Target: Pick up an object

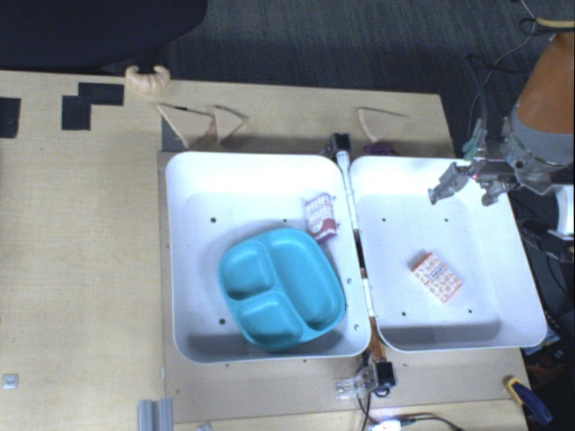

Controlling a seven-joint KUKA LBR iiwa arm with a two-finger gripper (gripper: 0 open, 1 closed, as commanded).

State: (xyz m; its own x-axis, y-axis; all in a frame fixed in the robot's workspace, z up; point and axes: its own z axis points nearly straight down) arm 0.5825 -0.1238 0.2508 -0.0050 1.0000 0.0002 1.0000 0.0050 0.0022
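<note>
Two white bins [269, 173] sit side by side on the bench, and my gripper [464, 187] hovers spread and holding nothing at the frame's upper right, so the small orange packet [437, 277] lying lower right remains ungrasped, everything left to do.

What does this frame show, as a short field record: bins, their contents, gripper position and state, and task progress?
left bin: holds a blue divided plate and a small red-and-white packet by its right wall
right bin: holds a small orange-and-white packet lying flat
gripper: above the upper right part of the right bin, fingers spread open, nothing between them
gripper to packet: apart; the orange-and-white packet lies nearer the camera and to the left of it
task progress: no object picked up yet
</note>
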